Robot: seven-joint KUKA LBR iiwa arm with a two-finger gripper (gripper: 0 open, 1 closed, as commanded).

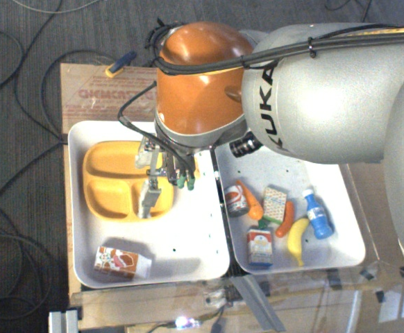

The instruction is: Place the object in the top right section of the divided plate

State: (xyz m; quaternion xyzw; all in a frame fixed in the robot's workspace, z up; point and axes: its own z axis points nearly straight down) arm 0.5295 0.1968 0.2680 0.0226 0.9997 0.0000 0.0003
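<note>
A yellow divided plate (112,179) lies in the upper part of the left bin (195,255). My gripper (166,184) hangs low over the plate's right side, under the orange band of the wrist (202,82). The wrist hides the plate's top right section. Small dark parts with green tips (182,181) hang at the gripper's right side, over the plate's right rim, and I cannot make out what they are. A red and white carton (122,262) lies on its side at the front left of the same bin, apart from the plate.
The right bin (348,252) holds a can (235,200), two carrots (255,205), a speckled block (274,203), a banana (297,240), a blue bottle (318,217) and a small box (259,247). The grey arm (327,89) spans its back. A cardboard sheet (98,92) lies behind the left bin.
</note>
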